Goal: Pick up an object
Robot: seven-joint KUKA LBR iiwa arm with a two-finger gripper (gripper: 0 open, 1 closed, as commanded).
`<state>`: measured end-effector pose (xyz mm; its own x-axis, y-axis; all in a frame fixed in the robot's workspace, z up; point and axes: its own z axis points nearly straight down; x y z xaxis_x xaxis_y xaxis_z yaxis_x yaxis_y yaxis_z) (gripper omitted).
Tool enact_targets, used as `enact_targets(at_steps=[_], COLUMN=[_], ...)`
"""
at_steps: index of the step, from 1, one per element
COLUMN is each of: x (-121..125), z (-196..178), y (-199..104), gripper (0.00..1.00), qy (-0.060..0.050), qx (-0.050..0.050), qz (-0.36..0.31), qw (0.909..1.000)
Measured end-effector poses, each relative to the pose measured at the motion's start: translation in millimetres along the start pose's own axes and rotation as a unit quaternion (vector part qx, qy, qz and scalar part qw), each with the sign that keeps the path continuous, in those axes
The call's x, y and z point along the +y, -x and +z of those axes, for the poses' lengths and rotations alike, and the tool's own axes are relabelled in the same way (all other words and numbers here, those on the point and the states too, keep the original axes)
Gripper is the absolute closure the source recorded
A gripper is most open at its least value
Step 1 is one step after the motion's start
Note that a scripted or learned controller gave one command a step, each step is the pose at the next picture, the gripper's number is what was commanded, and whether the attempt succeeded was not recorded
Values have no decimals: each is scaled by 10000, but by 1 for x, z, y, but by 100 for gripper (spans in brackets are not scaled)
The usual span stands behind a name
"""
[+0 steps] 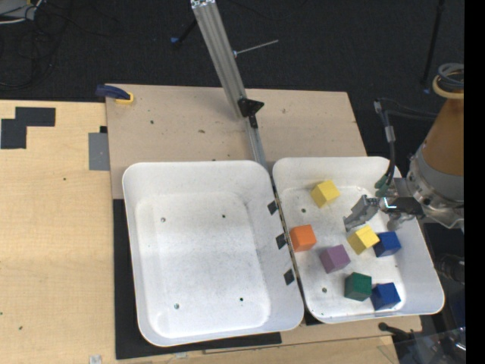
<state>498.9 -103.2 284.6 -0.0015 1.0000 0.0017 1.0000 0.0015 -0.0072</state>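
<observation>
Gripper: the gripper (369,209) hangs over the right bin (303,171), toward its far right side, with the grey arm (443,165) and its orange band coming in from the right.
Open room: toward the camera-left of the fingers lies bare white floor, up to the bin's inner wall; beyond that wall the left bin (144,180) sits well apart.
Edges: the right bin's outer rim runs close behind the wrist.
Nearest blocks: a yellow cube (363,239) sits just below the fingertips, touching a blue cube (387,244) on its right; whether the fingers touch the yellow one I cannot tell.
Further out: a second yellow cube (325,192) up and to the left, a purple cube (334,258) and orange cube (303,237) lower left, a green block (358,286) and another blue cube (385,295) nearest the front rim.
Fingers: slightly spread, nothing between them.
Backdrop: a slanted metal rail (224,59) rises beyond the bins.
</observation>
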Motion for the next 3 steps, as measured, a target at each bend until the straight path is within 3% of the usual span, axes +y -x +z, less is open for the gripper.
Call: enact_targets(at_steps=[1,3], x=[0,6], z=[-2,125], y=[2,5], gripper=[0,0], qy=[25,-19], qx=[-5,4], qz=[26,11], qw=[10000,10000])
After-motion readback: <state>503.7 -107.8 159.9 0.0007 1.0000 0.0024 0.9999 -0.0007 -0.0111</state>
